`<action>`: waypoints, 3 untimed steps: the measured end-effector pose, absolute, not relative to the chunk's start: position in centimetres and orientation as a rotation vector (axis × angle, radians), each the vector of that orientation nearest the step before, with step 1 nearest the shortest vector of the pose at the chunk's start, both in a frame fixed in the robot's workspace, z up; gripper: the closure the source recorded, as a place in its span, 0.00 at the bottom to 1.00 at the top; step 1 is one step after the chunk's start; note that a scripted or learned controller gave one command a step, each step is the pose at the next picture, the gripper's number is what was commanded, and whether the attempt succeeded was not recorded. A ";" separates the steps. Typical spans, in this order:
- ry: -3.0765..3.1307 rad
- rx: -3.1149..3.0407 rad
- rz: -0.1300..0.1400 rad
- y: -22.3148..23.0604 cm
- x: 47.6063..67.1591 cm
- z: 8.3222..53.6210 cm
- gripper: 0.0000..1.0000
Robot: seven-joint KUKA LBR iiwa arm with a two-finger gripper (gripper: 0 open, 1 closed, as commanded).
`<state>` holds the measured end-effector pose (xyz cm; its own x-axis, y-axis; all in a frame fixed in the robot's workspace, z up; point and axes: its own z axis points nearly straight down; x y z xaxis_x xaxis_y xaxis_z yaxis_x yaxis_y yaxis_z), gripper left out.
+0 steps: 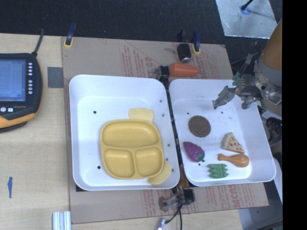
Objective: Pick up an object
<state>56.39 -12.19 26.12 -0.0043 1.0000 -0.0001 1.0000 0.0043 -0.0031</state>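
Note:
The right bin [192, 92] holds a round brown patty [199, 126], a purple grape bunch [194, 151], a tan waffle wedge [233, 143], an orange-brown drumstick [235, 159] and a green pea pod [218, 170]. My gripper [234, 97] hangs above the bin's upper right part, up and to the right of the patty. Its two fingers stand apart with nothing between them.
The left bin [86, 95] carries a yellow divided tray [132, 147] with pale yellow pieces [141, 114] at its top and lower right. An orange carrot toy [182, 70] lies beyond the bins. A teach pendant [17, 90] rests at far left.

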 end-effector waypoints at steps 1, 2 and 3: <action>-2.225 -2.213 0.008 -9.9 60.8 18.4 0.00; -2.225 -2.214 0.007 -11.1 58.3 9.1 0.00; -2.227 -2.216 0.003 -11.5 58.8 9.2 0.00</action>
